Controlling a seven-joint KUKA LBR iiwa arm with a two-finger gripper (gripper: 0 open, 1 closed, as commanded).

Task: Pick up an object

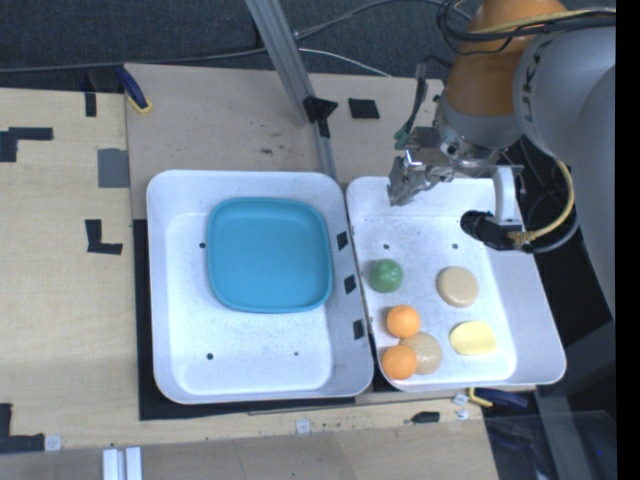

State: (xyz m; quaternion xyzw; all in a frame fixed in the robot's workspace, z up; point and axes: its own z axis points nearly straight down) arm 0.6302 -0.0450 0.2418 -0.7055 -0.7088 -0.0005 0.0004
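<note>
Camera view: table (60,268), left bin (170,298) carrying a blue plate (268,253), right bin (520,338) holding six small objects. End effector (405,190) hangs over the right bin's far-left corner, gripping nothing; finger spacing cannot be determined. Recommended: descend vertically on the isolated green ball (385,275). The near orange ball (399,362) partly hides a tan piece (428,352).

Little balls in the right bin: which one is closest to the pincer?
The green ball. It lies highest in the right bin, just below the pincer. The two orange balls lie farther down, toward the bin's front edge.
</note>
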